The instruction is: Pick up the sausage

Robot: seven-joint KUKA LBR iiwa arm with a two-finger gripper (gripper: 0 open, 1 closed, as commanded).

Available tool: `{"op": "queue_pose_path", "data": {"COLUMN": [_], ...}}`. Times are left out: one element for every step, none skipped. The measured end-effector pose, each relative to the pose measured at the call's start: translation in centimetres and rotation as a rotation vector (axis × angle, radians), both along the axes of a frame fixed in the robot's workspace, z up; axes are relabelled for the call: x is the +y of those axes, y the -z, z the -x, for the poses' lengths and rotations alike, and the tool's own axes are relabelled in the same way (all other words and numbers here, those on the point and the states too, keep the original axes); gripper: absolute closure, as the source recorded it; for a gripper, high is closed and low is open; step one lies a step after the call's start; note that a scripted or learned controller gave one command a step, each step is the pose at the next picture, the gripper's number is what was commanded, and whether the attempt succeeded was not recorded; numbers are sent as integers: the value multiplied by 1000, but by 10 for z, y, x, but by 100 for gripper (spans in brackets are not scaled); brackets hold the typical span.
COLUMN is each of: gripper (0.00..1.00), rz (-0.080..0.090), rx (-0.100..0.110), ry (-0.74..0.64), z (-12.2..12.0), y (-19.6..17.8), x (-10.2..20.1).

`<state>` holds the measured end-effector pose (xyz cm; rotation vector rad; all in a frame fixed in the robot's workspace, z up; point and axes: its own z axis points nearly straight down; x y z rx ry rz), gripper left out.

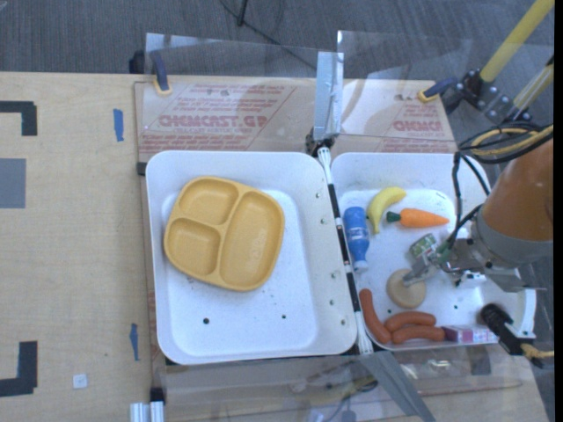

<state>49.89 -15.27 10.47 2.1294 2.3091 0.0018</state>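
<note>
The sausage [406, 323], a string of red-orange links, lies along the front wall of the right bin [440, 179], curving up at its left end. My gripper [419, 262] hangs over the middle of that bin, just above and to the right of a round tan disc [405, 292]. Its fingers stand open with nothing between them. The sausage is a short way in front of the gripper and apart from it. The grey arm with its orange band [526, 202] reaches in from the right.
The right bin also holds a banana [383, 206], a carrot [420, 219], a blue bottle [356, 236] by the left wall and a small pink-and-white item [468, 333]. A yellow divided plate [225, 232] sits in the left bin [255, 328].
</note>
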Motion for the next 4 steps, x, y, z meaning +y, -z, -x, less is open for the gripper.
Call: {"op": "queue_pose_path", "data": {"gripper": [0,0,0,0], "rz": [4,4,4,4], "rx": [-15,-15,-15,-15], "ry": [-248,-248,-248,-248], "z": [15,15,15,15], "y": [14,14,14,14], "x": [50,50,50,50]}}
